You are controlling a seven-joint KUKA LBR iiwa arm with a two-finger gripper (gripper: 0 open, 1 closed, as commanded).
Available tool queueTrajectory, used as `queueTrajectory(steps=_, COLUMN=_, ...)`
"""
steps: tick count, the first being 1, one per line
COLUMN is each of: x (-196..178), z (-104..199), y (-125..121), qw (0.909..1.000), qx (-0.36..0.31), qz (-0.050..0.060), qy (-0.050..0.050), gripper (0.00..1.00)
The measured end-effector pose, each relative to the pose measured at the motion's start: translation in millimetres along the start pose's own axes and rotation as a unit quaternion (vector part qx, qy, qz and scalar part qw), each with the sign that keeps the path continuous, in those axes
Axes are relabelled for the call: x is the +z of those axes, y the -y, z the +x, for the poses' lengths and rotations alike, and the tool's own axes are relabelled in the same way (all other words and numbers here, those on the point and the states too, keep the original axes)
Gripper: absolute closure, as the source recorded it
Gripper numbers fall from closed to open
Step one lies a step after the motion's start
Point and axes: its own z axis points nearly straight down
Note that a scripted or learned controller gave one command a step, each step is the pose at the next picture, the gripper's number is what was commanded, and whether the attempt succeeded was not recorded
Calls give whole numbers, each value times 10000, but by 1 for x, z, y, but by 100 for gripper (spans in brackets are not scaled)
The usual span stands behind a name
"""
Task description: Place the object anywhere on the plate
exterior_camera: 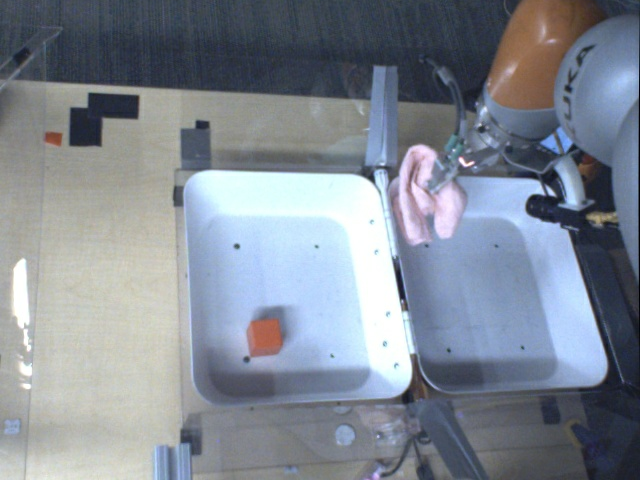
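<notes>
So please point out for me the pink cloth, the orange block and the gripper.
pink cloth (420,206): camera view, on its hanging folds.
orange block (265,337): camera view, on its top face.
gripper (441,177): camera view, at its fingertips in the cloth.

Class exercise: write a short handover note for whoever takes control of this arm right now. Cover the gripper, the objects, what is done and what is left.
Gripper: shut on the pink cloth, which hangs from it over the upper left corner of the right bin, beside the divider.
Left bin: holds an orange block near its lower left.
Done: cloth lifted.
Left: no plate is identifiable here, so confirm the target, then carry the cloth there and release.
</notes>
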Motion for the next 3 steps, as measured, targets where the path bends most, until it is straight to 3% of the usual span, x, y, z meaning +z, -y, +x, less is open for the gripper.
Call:
queueTrajectory(steps=1, x=-24, z=0, y=-3, qw=10000, qx=-32, qz=-3, qy=-1, gripper=100)
queueTrajectory(steps=2, x=-37, z=51, y=2, qw=9790, qx=-2039, qz=-14, qy=0, gripper=100)
queueTrajectory(steps=3, x=-26, z=101, y=11, qw=9188, qx=-3947, qz=-13, qy=-13, gripper=100)
